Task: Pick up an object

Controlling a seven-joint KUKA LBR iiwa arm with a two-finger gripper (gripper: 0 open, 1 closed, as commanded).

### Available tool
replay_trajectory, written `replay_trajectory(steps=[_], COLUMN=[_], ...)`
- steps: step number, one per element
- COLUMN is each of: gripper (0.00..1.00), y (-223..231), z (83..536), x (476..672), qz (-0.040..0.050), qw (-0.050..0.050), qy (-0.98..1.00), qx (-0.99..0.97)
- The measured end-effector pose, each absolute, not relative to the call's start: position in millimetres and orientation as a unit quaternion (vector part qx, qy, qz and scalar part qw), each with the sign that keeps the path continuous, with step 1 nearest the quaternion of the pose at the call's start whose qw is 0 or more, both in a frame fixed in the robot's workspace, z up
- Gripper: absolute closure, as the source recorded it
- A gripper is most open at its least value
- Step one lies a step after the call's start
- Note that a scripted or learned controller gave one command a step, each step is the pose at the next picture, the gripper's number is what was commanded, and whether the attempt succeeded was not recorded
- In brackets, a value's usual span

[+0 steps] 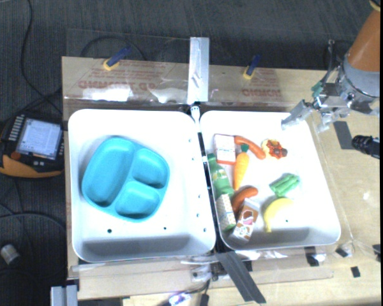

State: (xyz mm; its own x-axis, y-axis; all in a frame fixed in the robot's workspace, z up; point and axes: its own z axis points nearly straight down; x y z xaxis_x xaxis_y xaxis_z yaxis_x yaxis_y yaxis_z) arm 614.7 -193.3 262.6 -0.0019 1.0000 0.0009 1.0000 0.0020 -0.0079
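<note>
The tool (319, 112) hovers over the right bin's (329, 190) far right corner, and whether it is open I cannot tell. Below lie a carrot (241, 167), banana (274, 210) and green piece (284, 183) (all untouched); the left bin (76, 171) holds a blue tray (124, 177).

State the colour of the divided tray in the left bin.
Light blue: the divided tray, seen plainly in the camera view.

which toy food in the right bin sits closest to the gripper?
The small red and orange toy by the right white bin's upper right. The gripper hovers above that corner; the yellow banana and green piece lie farther down.
</note>
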Motion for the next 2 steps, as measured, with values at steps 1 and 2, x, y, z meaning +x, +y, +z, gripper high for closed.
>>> replay_trajectory(steps=[1,2], gripper=[0.0,0.0], y=[-127.4,-124.2], z=[139.5,104.2], x=[614.5,634.0], qz=[0.0027,-0.0032], qw=[0.004,-0.007], qy=[-0.752,-0.744], qx=[-0.659,-0.668])
